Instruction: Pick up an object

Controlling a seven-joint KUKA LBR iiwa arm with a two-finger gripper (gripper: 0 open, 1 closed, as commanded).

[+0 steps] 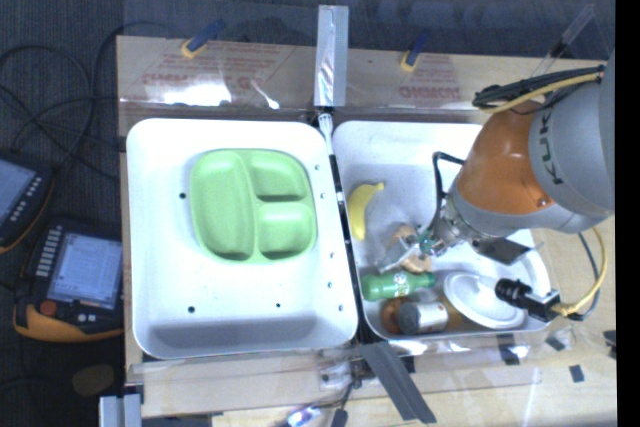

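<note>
clutter sits thickest at the near end of the right bin [455,140]: you have a brown jar [418,317] lying on its side at the front wall, a white dish [478,300] just to its right, and a green bottle [397,286] lying just behind the jar, its long axis running left to right across the bin. just behind the bottle, the gripper [425,243] is down among some small mixed items; you cannot tell from this angle whether it is spread or clenched, and nothing is visibly held. your nearest candidate is the bottle, just in front of the gripper and slightly to its left in the picture. farther back, a banana [362,206] lies by the divider, its length running near to far. across in the left bin [160,315] rests a green tray [253,204], well apart from the arm.
</note>
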